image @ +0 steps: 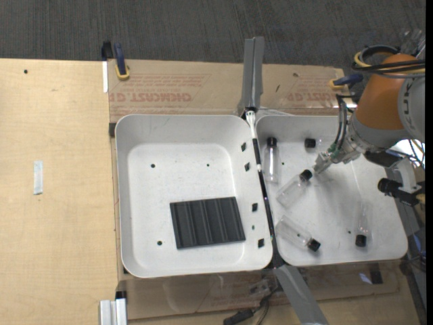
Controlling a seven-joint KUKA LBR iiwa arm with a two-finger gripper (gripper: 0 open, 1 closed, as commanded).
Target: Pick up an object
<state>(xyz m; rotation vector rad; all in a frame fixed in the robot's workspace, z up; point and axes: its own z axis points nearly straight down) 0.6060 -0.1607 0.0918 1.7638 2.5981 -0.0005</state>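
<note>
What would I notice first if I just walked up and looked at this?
Probably the dark ribbed mat lying in the left bin, since it stands out against the white. Next, the arm's bright orange band at the right, with the pincer low over the right bin. Clear vials with black caps, like one near its tip, lie scattered there.

Arm (pixel 399 110) is a chunky grey thing with a fat orange band near the wrist, yellow and black cables looped behind it, tapering into a small silvery gripper (pixel 329 157).
</note>
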